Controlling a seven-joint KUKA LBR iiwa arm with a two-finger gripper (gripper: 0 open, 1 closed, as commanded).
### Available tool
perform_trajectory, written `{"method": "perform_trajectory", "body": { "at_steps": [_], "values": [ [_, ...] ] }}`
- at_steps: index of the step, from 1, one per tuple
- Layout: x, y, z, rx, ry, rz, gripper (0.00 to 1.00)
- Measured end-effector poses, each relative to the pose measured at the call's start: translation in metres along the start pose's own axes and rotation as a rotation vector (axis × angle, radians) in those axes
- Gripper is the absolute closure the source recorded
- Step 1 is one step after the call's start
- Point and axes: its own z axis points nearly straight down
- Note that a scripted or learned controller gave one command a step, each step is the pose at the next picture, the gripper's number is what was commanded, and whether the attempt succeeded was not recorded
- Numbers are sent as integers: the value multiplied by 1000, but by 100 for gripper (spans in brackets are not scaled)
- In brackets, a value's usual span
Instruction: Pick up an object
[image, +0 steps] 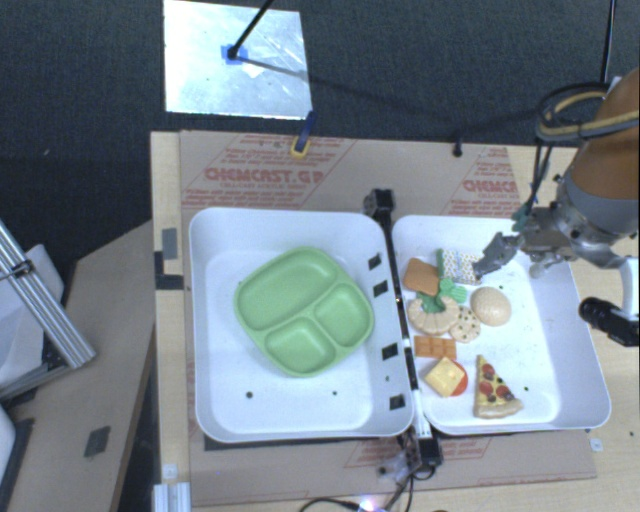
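Observation:
The right bin (575, 300) holds a cluster of toy food along its left side. Among it are a brown bread piece (420, 275), a checkered packet (459, 264), a green item (449, 291), two round cookies (433, 316), a beige egg-shaped piece (491, 305), an orange cracker (434, 347), a cheese wedge (446, 377) and a pizza slice (494, 390). My gripper (500, 252) hangs over the upper part of this bin, just right of the checkered packet and above the beige piece. I see nothing held in it.
A green divided plate (303, 311) lies in the left bin (215, 260). A black divider (395, 300) with clips separates the bins. A black part (610, 320) juts in over the right bin's right edge. A foil sheet (238, 60) lies behind the bench.

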Motion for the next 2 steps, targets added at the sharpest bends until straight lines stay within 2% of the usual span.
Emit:
{"method": "perform_trajectory", "body": {
  "at_steps": [1, 2],
  "values": [
    [0, 2, -6, -11, -2, -2, 0],
    [2, -4, 39, -8, -1, 0, 0]
  ]
}}
